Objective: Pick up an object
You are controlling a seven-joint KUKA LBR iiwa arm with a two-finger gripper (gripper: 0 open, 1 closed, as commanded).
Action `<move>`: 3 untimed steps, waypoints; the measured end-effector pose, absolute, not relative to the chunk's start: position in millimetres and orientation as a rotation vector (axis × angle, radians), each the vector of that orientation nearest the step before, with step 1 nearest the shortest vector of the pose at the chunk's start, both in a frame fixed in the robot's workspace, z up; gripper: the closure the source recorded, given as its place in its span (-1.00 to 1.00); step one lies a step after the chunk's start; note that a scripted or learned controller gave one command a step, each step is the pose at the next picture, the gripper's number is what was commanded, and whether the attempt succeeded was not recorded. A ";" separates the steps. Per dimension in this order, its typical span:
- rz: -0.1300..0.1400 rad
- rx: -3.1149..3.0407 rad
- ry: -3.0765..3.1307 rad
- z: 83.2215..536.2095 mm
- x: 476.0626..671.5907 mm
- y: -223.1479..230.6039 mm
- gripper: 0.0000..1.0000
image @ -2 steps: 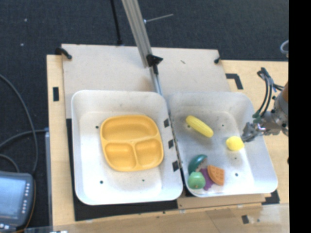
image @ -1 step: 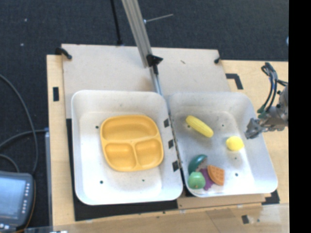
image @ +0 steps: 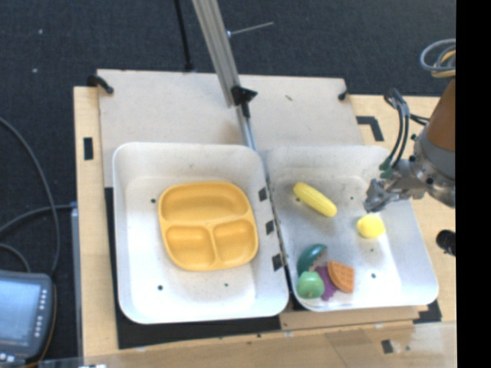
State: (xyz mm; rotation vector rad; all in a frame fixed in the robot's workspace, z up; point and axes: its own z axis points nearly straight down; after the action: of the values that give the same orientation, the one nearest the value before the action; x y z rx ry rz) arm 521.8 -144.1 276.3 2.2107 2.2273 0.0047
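The right bin (image: 399,278) holds a yellow corn cob (image: 315,199) near its upper left, a small yellow lemon (image: 370,226) toward its right, and a cluster at the front: a green pear-shaped fruit (image: 310,284), a dark green piece (image: 312,255), an orange slice (image: 341,276) and something purple (image: 327,285) between them. My gripper (image: 377,196) hangs over the right side of this bin, just above and slightly left of the lemon. From this angle nothing appears held between its tips.
The left bin (image: 138,297) contains a yellow divided plate (image: 207,225). A slanted aluminium post (image: 219,44) rises behind the bins. Cables run along the arm's wrist (image: 430,148) at the right. A grey device (image: 23,313) sits off the bench at lower left.
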 end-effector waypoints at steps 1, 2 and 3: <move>0.004 2.211 2.229 275.1 543.5 -85.4 1.00; 0.003 2.212 2.230 275.5 569.7 -30.6 1.00; 0.000 2.215 2.228 259.4 585.6 12.7 1.00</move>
State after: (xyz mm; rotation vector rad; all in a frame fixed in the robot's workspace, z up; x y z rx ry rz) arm 585.6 12.7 259.4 2.2148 2.2277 0.0001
